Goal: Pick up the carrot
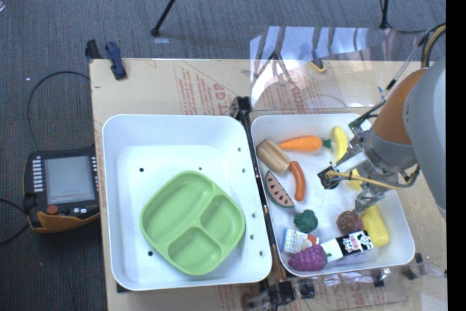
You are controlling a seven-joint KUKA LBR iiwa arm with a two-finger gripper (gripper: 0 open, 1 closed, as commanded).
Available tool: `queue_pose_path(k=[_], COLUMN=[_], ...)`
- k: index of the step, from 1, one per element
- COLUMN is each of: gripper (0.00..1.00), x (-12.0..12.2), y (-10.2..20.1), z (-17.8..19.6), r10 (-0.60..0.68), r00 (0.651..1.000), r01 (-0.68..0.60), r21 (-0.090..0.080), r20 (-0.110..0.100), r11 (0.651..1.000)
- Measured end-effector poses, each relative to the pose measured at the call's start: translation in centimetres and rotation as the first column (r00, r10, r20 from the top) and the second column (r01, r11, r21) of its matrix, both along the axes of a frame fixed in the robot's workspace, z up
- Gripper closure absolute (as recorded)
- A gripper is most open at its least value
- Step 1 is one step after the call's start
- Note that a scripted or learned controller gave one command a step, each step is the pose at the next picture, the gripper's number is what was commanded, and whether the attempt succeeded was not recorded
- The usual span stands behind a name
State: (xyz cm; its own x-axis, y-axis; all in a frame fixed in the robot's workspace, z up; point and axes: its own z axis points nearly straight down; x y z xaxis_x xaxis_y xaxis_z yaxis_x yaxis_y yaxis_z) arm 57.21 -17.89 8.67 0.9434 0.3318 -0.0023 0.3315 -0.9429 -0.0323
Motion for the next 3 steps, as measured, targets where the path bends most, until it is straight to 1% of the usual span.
queue_pose_path(k=[1, 2, 3], gripper=[0.0, 0.0, 0.0], x=[3.4, 5.0, 3.4], y=[7.5, 9.5, 9.7], z=[-0.1, -0.1, -0.1], r10=[0.099, -0.134, -0.143], r00=[0.995, 0.991, 0.99], r01=[-0.099, 0.134, 0.143], r21=[-0.02, -0.025, -0.024], r20=[0.005, 0.003, 0.0], r11=[0.995, 0.991, 0.989])
